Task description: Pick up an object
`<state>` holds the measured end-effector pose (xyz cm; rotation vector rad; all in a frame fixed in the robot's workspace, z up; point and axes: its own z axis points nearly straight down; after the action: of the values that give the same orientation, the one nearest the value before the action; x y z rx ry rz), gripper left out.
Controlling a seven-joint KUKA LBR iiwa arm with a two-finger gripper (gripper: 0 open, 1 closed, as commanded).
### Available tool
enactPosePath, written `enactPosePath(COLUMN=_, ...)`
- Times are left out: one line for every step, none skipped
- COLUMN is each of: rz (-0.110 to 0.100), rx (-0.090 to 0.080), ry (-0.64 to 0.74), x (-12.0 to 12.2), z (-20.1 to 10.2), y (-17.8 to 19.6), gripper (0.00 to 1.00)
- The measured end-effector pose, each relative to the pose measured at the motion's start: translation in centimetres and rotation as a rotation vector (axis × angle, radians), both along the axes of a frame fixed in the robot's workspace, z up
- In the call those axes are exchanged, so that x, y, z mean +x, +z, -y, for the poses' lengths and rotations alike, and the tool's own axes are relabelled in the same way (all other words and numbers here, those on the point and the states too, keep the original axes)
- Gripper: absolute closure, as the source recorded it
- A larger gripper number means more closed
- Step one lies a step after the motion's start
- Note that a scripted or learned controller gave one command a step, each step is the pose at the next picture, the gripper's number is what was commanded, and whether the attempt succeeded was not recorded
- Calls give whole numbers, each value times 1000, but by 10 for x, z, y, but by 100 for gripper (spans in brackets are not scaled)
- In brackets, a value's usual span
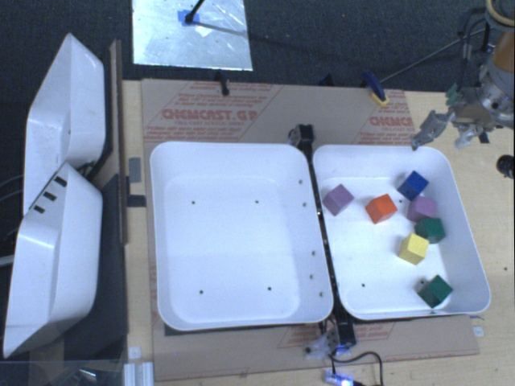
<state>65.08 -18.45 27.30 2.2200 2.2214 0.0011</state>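
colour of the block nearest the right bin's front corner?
Dark green block, camera view.

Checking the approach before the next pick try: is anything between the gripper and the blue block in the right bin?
Nothing visible blocks it. The gripper hangs over the right bin's far rim, fingers spread, holding nothing. The blue block lies just beyond, top uncovered. A purple block sits close on its near side and may crowd a finger.

At the frame's upper right, the arm point(500, 22) runs off the edge above the gripper point(447, 129); the light purple block point(422, 208) sits partly behind the blue block point(413, 185).
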Motion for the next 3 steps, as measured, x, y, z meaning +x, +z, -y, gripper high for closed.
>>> enactPosePath(rz=-3, rx=2, ry=4, x=-39, z=-59, y=-32, gripper=0)
enactPosePath(rz=-9, rx=1, ry=-2, x=-8, z=-31, y=-142, gripper=0)
enactPosePath(rz=-4, rx=1, ry=1, x=-4, z=-48, y=-189, gripper=0)
